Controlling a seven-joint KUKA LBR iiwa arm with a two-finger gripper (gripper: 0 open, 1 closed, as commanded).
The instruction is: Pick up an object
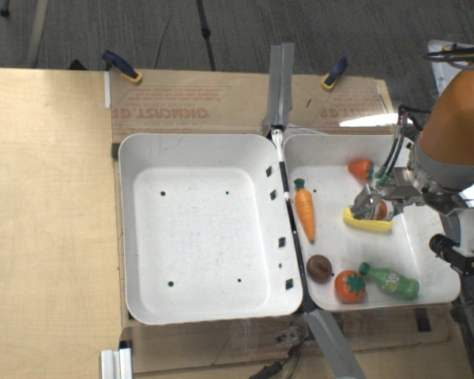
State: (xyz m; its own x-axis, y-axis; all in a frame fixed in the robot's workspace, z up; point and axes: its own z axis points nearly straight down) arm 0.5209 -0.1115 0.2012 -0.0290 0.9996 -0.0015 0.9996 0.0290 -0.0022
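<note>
The grey arm with its orange band (458, 121) is reached in from three o'clock. The two-finger gripper (370, 205) is lowered over the flat yellow plastic piece (369, 223); how far it is open cannot be told.

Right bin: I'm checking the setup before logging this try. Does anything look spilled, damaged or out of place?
Nothing stands out. The carrot, tomato, green bottle, brown item and yellow banana all lie inside the right bin; the gripper hangs over the banana.

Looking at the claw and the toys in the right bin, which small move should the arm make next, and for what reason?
Probably a short descent onto the yellow banana. The claw sits low in the right bin, right over the banana's upper edge, next to a small red-and-white piece. No toy shows between its fingers, so nothing looks picked up yet. Whether the fingers are spread is hard to tell.
</note>
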